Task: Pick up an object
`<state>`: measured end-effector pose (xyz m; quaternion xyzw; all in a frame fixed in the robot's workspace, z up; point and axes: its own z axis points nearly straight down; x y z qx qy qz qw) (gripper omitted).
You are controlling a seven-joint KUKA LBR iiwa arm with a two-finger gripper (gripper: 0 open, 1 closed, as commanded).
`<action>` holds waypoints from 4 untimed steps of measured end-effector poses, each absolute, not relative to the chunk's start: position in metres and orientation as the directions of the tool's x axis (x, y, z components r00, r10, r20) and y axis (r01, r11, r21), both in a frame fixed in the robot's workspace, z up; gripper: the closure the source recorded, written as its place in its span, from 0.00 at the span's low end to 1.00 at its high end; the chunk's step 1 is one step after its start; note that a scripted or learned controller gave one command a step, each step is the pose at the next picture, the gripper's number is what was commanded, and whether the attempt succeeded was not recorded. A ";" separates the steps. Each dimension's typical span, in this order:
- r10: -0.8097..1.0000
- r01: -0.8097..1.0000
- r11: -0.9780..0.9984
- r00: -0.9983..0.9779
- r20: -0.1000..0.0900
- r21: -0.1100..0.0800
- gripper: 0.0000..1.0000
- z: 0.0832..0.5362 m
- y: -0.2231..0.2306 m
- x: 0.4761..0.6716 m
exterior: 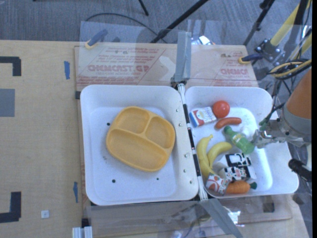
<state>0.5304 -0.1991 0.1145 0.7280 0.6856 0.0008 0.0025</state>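
risk 1: right bin (277, 175) is packed pretty tight, so if the claw (261, 135) drops where it is now, my guess is it nudges the green bottle (239, 140) instead of closing around it. The bottle lies on its side and looks like it'd roll.

risk 2: the bottle sits right up against the bananas (210, 155) and just above the black-and-white carton (237, 165). A sloppy descent could pinch two things at once or shove the pile toward the bin wall.

risk 3: the sausage (228, 122) and tomato (221, 108) are round too, both likely to squirt out of a two-finger pinch if it lands off-centre.

claw state: honestly can't tell. It's small and half lost against the wrist hardware at the right side of the bin, and I see nothing between its tips.

nearest target: green bottle, just left of the claw, close to touching but I can't say it does.

other candidates: red-and-white carton (203, 116) at the back left of the bin, well apart from the claw; carrot (238, 187) at the front edge, next to a small red-and-white pack (216, 183).

left bin: only the yellow divided plate (140, 138) on that side of the tabletop (34, 148), far from the claw.

progress: nothing lifted yet, everything is lying in the bins.
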 end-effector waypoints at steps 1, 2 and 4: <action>0.996 0.996 -0.089 0.089 -0.001 -0.002 1.00 0.243 -0.152 0.616; 0.996 0.996 -0.086 0.086 -0.003 -0.003 1.00 0.252 -0.151 0.616; 0.992 0.992 -0.124 0.124 -0.001 -0.003 1.00 0.264 0.063 0.597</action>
